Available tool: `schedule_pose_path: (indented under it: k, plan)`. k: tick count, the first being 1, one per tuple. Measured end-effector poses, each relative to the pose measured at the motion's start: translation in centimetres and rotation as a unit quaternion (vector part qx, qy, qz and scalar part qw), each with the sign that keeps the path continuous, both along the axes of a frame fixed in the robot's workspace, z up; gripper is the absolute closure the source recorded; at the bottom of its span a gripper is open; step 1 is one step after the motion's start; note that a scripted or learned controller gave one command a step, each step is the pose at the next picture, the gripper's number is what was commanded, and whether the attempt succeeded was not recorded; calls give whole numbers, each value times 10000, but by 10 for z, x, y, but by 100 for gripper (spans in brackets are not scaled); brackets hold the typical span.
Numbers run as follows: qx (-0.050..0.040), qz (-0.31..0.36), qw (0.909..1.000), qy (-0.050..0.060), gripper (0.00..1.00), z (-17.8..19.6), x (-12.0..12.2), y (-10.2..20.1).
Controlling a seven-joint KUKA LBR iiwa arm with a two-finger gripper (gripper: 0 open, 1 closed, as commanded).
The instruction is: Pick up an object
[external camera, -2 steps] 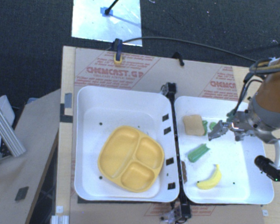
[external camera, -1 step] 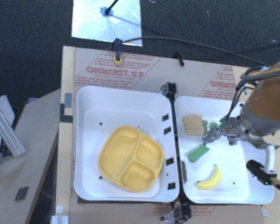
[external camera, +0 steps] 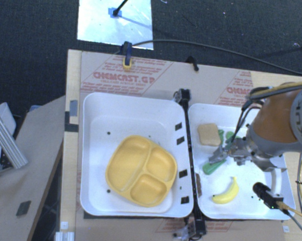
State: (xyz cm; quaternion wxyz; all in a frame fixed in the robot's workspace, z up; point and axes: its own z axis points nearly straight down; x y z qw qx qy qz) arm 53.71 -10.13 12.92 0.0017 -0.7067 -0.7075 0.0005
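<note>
on the worktop, the left white bin is holding a yellow divided tray, while the right white bin is holding a tan bread slice, a green object and a yellow banana. the jaws are hanging low over the green object, reaching in from the right, and whether they are parted or clenched cannot be told, nor whether anything is sitting between them. the risk, as a judgement, is that they are closing on the object's edge and sliding off, or nudging it against the nearby bread slice.
</note>
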Motion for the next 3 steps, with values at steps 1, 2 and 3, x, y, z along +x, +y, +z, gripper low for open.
schedule_pose_path:
  k: [1, 2, 3]
  plan:
    - [-12, 0, 10000, -34, 100, 13, 2, -1]
    - [-17, 14, 10000, -56, 100, 76, 9, -4]
    - [-15, 15, 10000, -51, 100, 117, 11, -5]
